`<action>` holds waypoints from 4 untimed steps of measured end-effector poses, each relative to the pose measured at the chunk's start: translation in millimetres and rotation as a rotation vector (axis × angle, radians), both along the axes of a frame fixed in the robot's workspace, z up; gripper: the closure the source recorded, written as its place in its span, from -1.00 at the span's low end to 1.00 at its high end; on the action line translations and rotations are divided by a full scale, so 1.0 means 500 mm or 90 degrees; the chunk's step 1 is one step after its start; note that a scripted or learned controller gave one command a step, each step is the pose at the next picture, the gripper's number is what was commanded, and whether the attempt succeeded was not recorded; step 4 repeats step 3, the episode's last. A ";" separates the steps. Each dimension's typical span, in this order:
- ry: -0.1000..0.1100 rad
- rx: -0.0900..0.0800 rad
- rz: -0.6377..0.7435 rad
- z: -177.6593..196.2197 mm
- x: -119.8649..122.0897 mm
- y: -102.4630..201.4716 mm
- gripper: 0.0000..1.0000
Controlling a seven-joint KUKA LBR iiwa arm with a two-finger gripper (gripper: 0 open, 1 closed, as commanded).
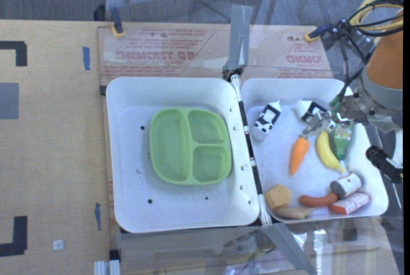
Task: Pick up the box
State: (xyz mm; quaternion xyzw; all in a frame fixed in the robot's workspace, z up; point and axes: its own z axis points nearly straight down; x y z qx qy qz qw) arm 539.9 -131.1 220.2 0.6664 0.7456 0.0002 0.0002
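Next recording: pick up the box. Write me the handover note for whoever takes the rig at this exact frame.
Gripper: low over the far side of the right bin, above the banana and carrot; whether it is open or shut cannot be told.
Box: the likeliest one is red and white, lying at the right bin's near right corner beside the sausage, apart from the gripper.
Left bin: holds the green divided plate.
Done: nothing seen lifted.
Left: move to the box, grasp, lift.
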 end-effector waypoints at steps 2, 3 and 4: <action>-0.001 -0.001 -0.109 0.115 0.110 -0.030 1.00; -0.001 -0.001 -0.075 0.244 0.087 0.124 1.00; -0.001 -0.001 -0.075 0.244 0.087 0.124 1.00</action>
